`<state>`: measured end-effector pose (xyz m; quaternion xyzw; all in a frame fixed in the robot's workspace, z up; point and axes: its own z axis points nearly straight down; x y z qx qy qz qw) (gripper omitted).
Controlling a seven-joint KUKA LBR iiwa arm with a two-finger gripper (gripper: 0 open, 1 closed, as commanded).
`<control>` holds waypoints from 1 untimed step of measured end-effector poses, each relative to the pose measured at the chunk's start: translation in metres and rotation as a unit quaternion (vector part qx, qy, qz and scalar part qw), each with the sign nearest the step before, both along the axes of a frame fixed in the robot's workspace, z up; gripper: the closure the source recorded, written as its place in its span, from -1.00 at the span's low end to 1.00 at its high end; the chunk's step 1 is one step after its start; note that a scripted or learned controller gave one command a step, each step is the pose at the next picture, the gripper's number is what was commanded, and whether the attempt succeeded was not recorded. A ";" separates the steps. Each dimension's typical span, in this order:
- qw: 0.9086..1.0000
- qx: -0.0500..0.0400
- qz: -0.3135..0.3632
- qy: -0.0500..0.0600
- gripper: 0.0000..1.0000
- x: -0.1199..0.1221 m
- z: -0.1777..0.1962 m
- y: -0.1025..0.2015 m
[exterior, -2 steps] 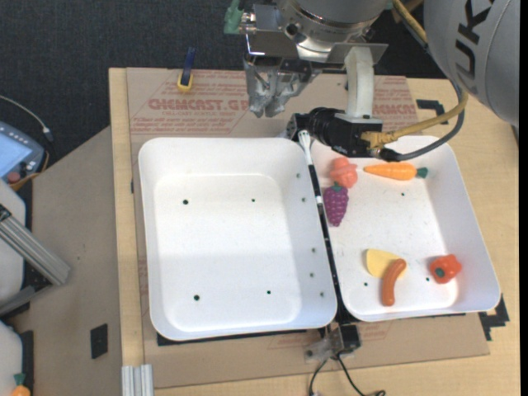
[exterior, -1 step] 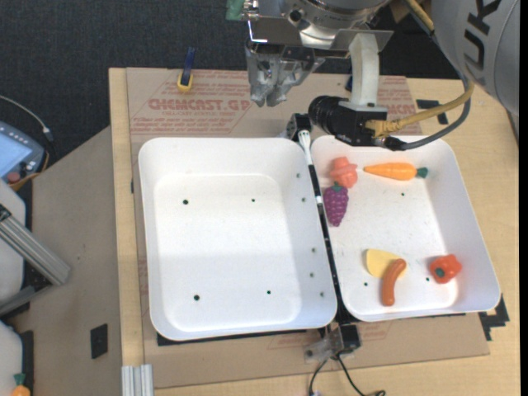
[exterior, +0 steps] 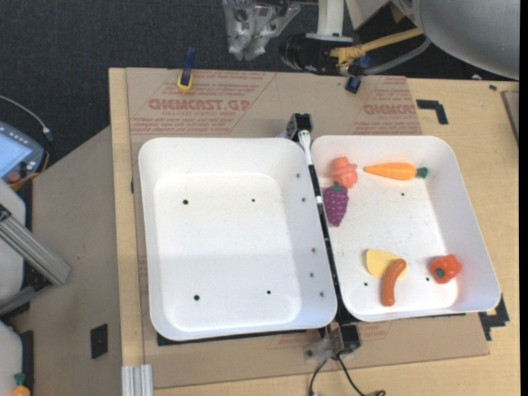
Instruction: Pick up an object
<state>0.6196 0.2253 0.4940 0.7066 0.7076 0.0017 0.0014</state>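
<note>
Down at the near edge, a small black clip (exterior: 345,337) sits where the two bins meet, with a thin wire hanging from it.

Far from that, at the top of the view, the tool (exterior: 252,33) hangs over the back edge of the desk (exterior: 124,188). It looks clear and shiny, and I cannot tell if it is open or shut. It has hold of nothing that I can see.

Just under the tool is the brown card of the desk, with red letters on it and a little blue clip (exterior: 187,71). Next comes the left bin (exterior: 148,221) - white, smooth and shallow, with a few dark dots on its floor.

All the toys lie in the right bin (exterior: 466,200). By its left wall are a bumpy pink toy (exterior: 344,172) and a bunch of purple grapes (exterior: 336,204), close together. A long orange carrot (exterior: 390,171) lies near the back. At the front are a flat yellow wedge (exterior: 379,261), touching a curved orange sausage (exterior: 393,281), and a round red toy (exterior: 445,268) off by itself.

To do this step well, I think the tool should go to the carrot or the red toy - each has room around it. It should come straight down and close across the thin way of the carrot. The toys look like hard, slick plastic, so they might slip. The grapes sit too near the wall.
</note>
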 end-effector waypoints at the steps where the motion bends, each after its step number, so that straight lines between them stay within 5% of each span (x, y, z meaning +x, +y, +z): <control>1: 1.000 0.000 0.000 -0.001 1.00 -0.002 0.012 0.000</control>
